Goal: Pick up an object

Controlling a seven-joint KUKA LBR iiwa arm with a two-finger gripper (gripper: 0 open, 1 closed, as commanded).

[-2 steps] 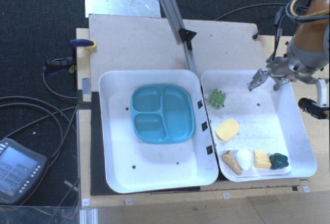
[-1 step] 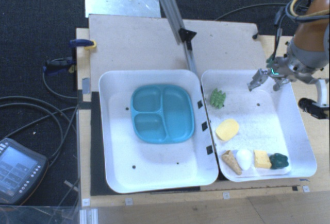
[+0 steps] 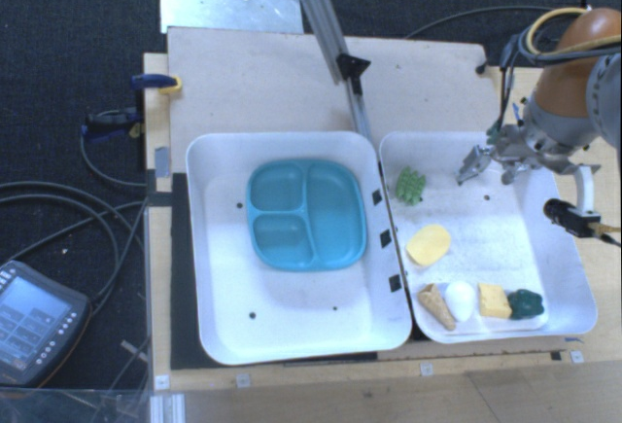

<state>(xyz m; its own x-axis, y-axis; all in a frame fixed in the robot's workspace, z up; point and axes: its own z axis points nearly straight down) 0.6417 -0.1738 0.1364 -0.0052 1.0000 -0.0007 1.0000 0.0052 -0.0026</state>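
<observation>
My gripper (image 3: 490, 171) hangs over the far part of the right bin (image 3: 569, 261), open, with nothing between its two spread fingers. A green knobbly piece (image 3: 409, 185) lies to its left, near the bin's far left corner. A yellow oval piece (image 3: 429, 244) sits below that. Along the near wall lie a brown cone (image 3: 436, 305), a white egg (image 3: 460, 299), a yellow block (image 3: 494, 300) and a dark green piece (image 3: 526, 303), side by side.
The left bin (image 3: 219, 314) holds a blue divided plate (image 3: 306, 214). A slanted metal pole (image 3: 326, 17) comes down to the bins' shared far edge. A black fitting (image 3: 573, 215) sticks out at the right bin's right wall. Cables and a pendant (image 3: 34, 319) lie left of the bench.
</observation>
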